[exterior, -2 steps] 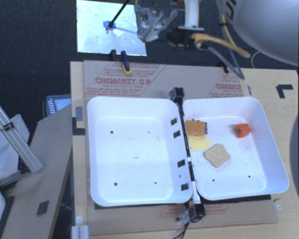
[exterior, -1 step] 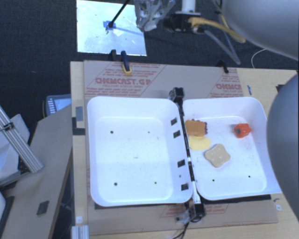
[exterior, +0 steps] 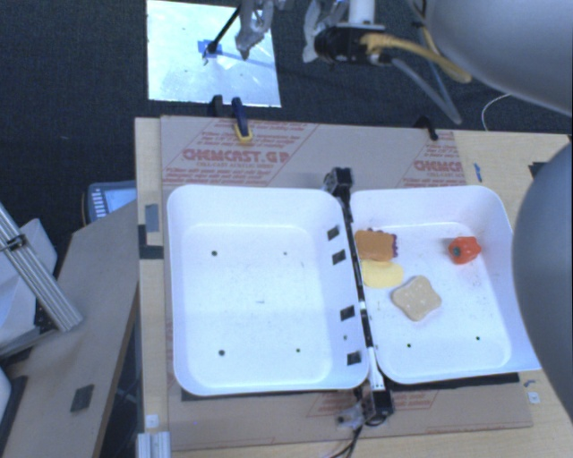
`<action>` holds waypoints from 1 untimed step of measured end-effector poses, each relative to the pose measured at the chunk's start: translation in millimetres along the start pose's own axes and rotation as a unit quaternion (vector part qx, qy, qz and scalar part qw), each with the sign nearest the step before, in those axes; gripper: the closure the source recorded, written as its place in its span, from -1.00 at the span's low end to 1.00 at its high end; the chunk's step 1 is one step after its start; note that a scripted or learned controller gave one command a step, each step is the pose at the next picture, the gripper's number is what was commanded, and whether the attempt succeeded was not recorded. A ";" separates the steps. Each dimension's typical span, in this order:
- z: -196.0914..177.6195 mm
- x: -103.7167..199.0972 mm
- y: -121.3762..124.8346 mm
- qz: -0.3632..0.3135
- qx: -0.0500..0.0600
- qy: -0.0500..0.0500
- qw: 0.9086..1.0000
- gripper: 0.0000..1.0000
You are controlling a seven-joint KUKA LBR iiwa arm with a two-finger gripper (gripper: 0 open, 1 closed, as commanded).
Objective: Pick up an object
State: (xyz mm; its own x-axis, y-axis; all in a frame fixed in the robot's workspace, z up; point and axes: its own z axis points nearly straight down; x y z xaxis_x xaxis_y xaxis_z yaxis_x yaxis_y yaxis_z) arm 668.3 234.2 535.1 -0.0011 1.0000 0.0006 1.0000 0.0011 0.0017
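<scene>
On the desk (exterior: pixel 501 148), the right bin (exterior: pixel 421 192) holds a bread slice (exterior: pixel 416 298), well below the pincer (exterior: pixel 255 25) at upper centre; whether it's apart, I cannot tell.

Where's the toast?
In the camera view, the toast lies in the right bin, just below and right of the yellow slice.

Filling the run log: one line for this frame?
gripper: raised, far from right bin | in it: toast, pepper, yellow disc, orange block | pick: not yet done
</scene>
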 end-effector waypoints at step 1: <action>-11.5 0.3 0.0 -0.001 -0.001 0.000 1.000 1.00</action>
State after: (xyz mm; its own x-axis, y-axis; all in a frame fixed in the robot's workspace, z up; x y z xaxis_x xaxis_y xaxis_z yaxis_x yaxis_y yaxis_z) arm 668.2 234.4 546.6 -0.0037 1.0000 0.0014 1.0000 0.0037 0.0043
